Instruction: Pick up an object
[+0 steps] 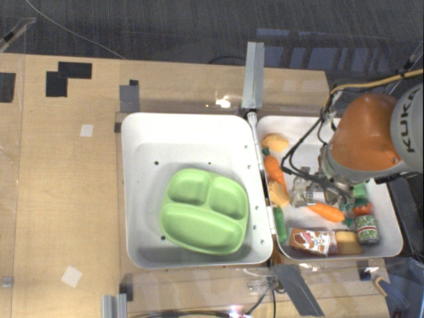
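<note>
L to R, slant view from above.

Table [59,197]: wood top, black patches far L, carries two bins side by side.

L bin [142,144]: white, shallow. Holds green divided plate [205,211], three compartments, lying flat, lower-centre of bin.

R bin [391,240]: white, crowded w/ toy food. Along L wall, top to bottom: yellowish bread roll [275,142], orange carrot [273,169], pale piece just below, green pod [280,222]. Near front wall: flat packet [317,242], brown/red, w/ tan block touching its R end. Mid-bin: second carrot [327,211], lying across. R of that: small can [367,230], upright, red bits just above it.

Arm: grey, orange band [361,134], reaching in from R, low over R bin. Gripper [317,192] just above second carrot, beside pale piece. Jaws: open or clenched, cannot tell; tips lost in clutter.

Progress, by judgement: approach stage only. Nothing seen betw. jaws, no item raised off bin floor. Likely target second carrot. Left to do: close, lift clear.
</note>
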Motion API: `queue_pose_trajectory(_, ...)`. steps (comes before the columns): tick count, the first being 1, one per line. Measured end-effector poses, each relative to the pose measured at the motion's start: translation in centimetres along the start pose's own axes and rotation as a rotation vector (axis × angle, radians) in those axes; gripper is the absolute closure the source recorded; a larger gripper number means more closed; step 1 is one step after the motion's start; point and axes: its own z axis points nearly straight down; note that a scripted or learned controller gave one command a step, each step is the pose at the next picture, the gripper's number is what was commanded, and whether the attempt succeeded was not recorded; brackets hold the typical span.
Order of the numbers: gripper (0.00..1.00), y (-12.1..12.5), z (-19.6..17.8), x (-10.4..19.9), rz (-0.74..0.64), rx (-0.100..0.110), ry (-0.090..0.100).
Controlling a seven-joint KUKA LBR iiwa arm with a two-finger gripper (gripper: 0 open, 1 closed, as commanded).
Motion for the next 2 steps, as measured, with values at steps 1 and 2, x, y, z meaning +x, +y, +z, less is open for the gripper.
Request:
queue_pose_trajectory(1,1.00,-0.4,-2.0,1.5,-0.305,-0.007,0.026)
queue_pose_trajectory(2,1.00,-3.1,-3.0,0.7,-0.811,-0.014,0.025)
